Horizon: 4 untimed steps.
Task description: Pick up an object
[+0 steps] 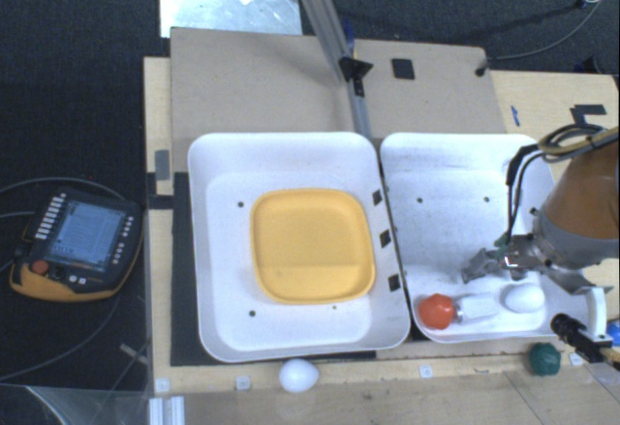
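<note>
The fingers (481, 265) hang low over the right bin (441, 191); whether they are parted I cannot tell, and nothing shows between them. At their five o'clock lies a white egg-shaped object (524, 297), at seven o'clock a red ball (436, 310). Judging by this, the approach is under way; next comes settling over one object and closing.

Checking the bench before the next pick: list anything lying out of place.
Two things lie outside the bins: a white egg-shaped object on the bench below the left bin, and a green ball beyond the right bin's lower corner.
</note>
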Each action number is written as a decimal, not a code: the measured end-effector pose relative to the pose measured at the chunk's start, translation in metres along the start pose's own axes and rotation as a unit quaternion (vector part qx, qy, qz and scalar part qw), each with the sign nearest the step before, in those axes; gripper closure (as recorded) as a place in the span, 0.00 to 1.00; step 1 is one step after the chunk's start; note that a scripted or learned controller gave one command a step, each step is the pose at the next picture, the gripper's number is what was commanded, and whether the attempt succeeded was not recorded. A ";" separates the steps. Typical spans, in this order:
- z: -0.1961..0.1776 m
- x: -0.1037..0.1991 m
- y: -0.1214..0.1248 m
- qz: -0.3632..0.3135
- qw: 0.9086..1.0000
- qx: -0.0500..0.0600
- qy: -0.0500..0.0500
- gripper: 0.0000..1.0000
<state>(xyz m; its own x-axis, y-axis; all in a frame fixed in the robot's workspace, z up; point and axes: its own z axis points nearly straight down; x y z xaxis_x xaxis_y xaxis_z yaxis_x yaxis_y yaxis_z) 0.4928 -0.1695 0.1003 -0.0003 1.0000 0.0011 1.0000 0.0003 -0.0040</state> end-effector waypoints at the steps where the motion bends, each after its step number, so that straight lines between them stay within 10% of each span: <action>1: 0.010 0.000 0.000 0.000 1.000 -0.002 -0.001 0.00; 2: -0.001 0.000 0.001 0.000 1.000 -0.003 -0.001 1.00; 4: -0.096 0.004 0.000 0.000 1.000 -0.005 -0.001 1.00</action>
<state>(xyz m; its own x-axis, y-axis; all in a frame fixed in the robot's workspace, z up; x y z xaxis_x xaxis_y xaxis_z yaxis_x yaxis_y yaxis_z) 0.4929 -0.1656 0.1965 -0.0010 1.0000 -0.0012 1.0000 0.0010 0.0052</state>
